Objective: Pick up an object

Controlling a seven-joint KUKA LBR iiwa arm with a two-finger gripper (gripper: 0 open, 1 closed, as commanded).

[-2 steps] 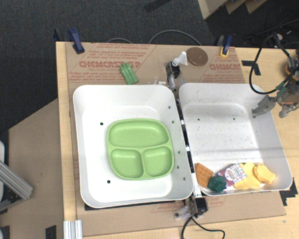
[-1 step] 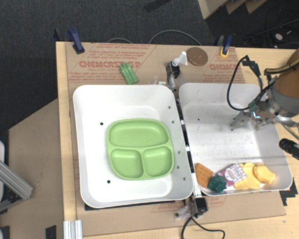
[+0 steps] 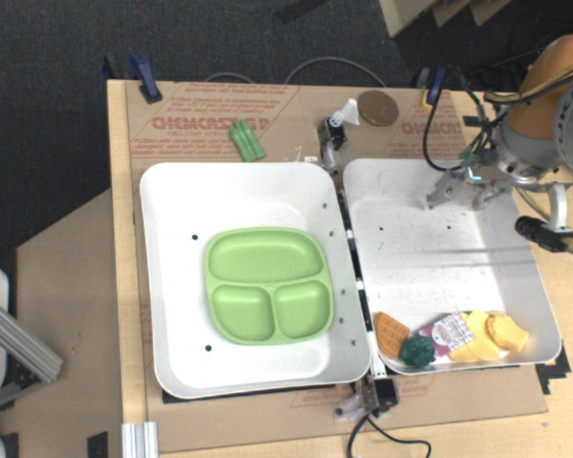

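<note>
- We are seeing the hand (image 3: pixel 463 191) hanging over the right bin's (image 3: pixel 439 256) far end; whether it is parted or closed, we cannot tell.
- We are counting four or so small objects (image 3: pixel 454 337), crowded in that bin's near corner, presumably settled there, well apart from the hand.
- We are noting one green tray (image 3: pixel 267 284) in the bin left of the right bin.

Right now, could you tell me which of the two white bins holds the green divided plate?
The left bin holds the green divided plate; the right bin has small toy foods along its near edge.
</note>
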